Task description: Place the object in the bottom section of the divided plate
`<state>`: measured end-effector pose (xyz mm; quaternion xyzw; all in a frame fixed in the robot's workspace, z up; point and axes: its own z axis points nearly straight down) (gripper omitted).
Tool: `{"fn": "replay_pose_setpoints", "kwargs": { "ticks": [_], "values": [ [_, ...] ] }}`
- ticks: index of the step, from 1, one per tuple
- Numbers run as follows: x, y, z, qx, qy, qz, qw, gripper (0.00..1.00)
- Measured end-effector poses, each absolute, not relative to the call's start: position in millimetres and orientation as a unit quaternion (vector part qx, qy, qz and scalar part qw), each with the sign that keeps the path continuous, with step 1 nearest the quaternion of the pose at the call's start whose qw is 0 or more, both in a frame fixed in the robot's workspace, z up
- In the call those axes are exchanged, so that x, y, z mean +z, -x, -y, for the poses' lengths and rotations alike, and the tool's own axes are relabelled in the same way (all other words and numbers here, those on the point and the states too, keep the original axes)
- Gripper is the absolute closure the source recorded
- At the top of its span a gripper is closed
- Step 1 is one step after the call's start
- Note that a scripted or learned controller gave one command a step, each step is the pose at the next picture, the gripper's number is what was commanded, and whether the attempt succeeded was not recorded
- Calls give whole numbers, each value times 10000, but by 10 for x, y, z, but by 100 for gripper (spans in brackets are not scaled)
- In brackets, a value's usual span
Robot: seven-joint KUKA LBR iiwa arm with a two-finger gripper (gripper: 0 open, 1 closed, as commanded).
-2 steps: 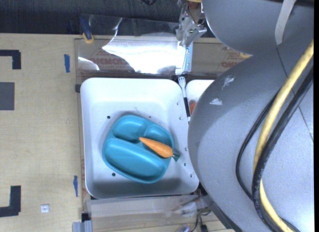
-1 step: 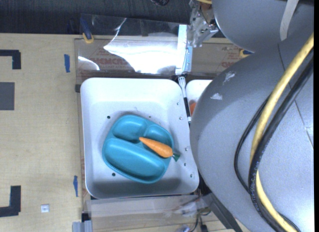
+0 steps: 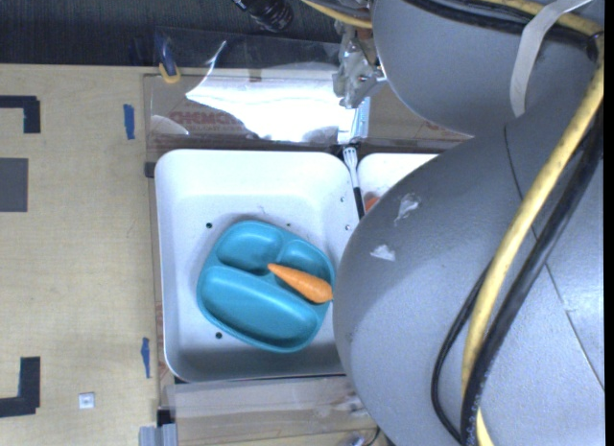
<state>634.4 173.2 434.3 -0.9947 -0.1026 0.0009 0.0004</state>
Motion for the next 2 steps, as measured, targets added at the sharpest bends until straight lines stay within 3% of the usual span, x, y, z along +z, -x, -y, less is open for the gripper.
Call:
{"fn": "replay_pose_setpoints", "kwargs": {
  "ticks": [1,2],
  "values": [
    [4343,-6350,-1707,5,9950,1002,-1,0],
    [4343,-6350,-1706,5,9950,1002,-1,0]
  ]
}}
